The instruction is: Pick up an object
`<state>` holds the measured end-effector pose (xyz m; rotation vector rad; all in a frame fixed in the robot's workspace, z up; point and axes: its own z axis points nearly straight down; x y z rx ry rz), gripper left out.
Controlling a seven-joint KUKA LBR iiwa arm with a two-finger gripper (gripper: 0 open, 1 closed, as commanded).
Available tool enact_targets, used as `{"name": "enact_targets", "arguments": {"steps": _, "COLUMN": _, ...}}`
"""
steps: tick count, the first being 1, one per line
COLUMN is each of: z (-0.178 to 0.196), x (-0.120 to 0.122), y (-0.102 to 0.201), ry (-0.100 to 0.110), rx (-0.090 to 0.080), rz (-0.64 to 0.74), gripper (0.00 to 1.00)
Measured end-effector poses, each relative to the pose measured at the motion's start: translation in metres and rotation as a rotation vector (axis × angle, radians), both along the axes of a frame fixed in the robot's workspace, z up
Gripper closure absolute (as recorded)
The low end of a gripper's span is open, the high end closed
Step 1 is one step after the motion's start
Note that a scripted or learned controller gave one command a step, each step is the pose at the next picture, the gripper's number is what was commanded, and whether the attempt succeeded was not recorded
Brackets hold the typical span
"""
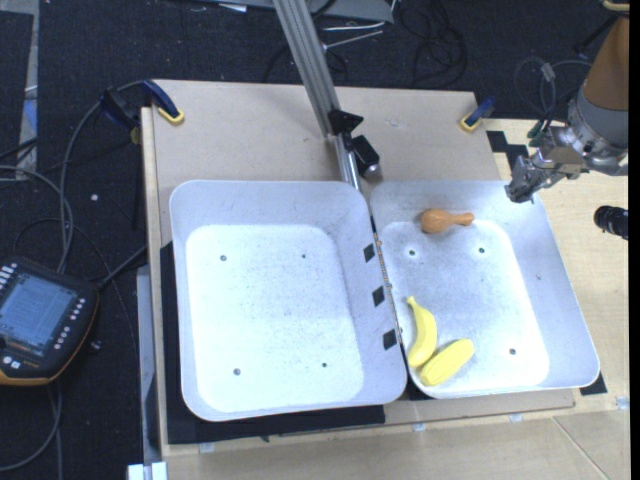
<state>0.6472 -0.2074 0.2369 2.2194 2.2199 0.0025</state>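
Observation:
An orange-brown, drumstick-shaped object (443,221) lies near the far edge of the right bin (540,268). A yellow banana (421,329) and a yellow oblong piece (447,362) lie together at that bin's near left corner. My gripper (520,190) hangs above the right bin's far right corner, up and to the right of the orange-brown object and well apart from it. Nothing shows beneath or between its tips.
The left bin (270,298) sits beside the right one. A slanted metal rail (315,63) runs from the top down to the seam between the bins. Yellow and blue clamps (165,103) (475,116) grip the board's far corners. A pendant (35,318) lies at left.

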Motion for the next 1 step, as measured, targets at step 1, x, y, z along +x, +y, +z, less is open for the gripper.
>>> {"name": "enact_targets", "arguments": {"steps": 1, "z": 0.0101, "x": -0.0068, "y": 0.0546, "ry": 0.002, "rx": 0.002, "rz": 0.004, "gripper": 1.00}}
